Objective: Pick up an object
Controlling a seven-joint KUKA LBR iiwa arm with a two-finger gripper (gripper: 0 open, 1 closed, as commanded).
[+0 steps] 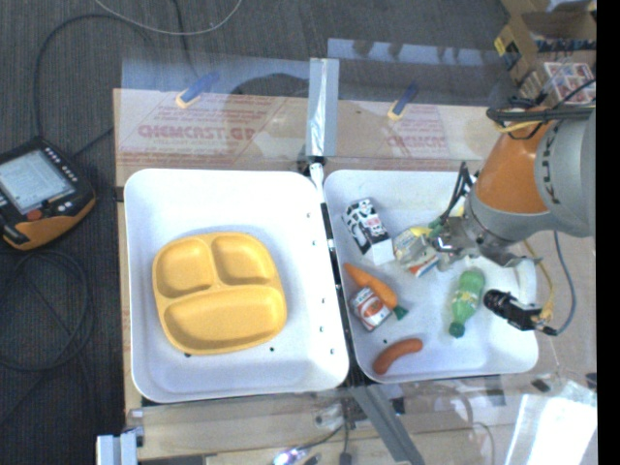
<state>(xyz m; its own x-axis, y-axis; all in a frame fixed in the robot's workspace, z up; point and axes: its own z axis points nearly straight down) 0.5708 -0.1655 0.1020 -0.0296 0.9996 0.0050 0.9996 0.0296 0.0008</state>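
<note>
- White bins sit side by side on the counter: the left bin (145, 356) carries a yellow divided tray (221, 291), and the right bin (504, 356) carries all the small things.
- Grey arm (542, 187) reaches into the right bin from its right edge, and its claw (426, 248) sits low near the bin's middle, over a crumpled clear wrapper (415, 247).
- Whether the claw is released or clenched I cannot tell; its tip is tangled with the wrapper.
- Nearest candidates, by my reading: the wrapper right at the claw, then the green bottle (466, 300) just toward the bin's near edge, its long axis running roughly far-to-near.
- Further toward the bin's left edge lie the cow-print carton (365, 223), a carrot (373, 286), a small can (367, 309), and a sausage (398, 354) by the near edge.
</note>
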